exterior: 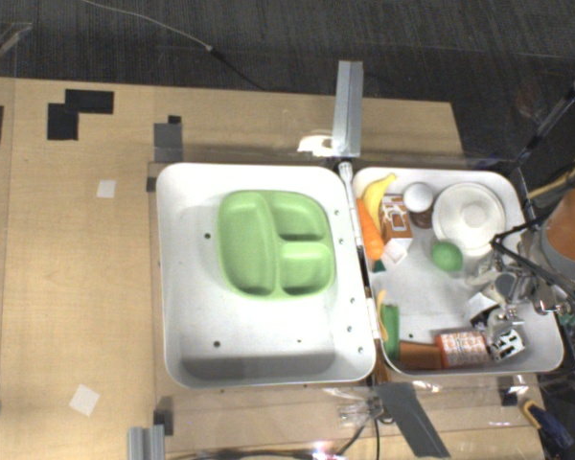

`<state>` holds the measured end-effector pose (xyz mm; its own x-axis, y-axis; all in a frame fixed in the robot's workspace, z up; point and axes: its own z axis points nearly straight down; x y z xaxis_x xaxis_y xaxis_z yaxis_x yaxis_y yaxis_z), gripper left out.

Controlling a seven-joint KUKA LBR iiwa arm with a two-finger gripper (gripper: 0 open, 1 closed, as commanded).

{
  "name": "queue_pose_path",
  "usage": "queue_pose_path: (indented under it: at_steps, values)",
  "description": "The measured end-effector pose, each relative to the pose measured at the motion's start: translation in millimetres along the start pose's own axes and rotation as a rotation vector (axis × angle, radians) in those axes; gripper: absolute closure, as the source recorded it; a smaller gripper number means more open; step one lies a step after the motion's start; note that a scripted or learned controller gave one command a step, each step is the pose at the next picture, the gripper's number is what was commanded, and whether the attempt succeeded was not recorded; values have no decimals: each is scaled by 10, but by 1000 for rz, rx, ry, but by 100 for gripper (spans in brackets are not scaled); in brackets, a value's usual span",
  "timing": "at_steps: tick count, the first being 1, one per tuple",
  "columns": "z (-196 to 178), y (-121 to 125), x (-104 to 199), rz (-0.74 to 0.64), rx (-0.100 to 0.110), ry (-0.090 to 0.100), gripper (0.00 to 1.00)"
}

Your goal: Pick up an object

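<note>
Gripper hangs low over the right bin's near-right corner, beside the red box; whether it's apart or together, I cannot tell. Green ball sits mid-bin, banana upper-left. Green divided tray lies in the left bin.

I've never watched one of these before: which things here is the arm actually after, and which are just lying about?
Part of the job (right bin):
banana
green ball
white bowl
red packet
gripper, low at that bin's right side

Lying about:
green divided tray in the left bin
</note>
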<state>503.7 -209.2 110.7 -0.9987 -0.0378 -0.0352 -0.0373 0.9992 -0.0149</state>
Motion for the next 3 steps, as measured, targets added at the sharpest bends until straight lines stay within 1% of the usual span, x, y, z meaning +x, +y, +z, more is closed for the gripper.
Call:
queue_pose_path:
  at_steps: [1, 2, 3]
  values:
    - [2, -12, 6, 62, 1, 1, 0]
    - [2, -27, 36, 148, 3, -2, 0]
    - [4, -38, 47, 234, 4, -1, 0]
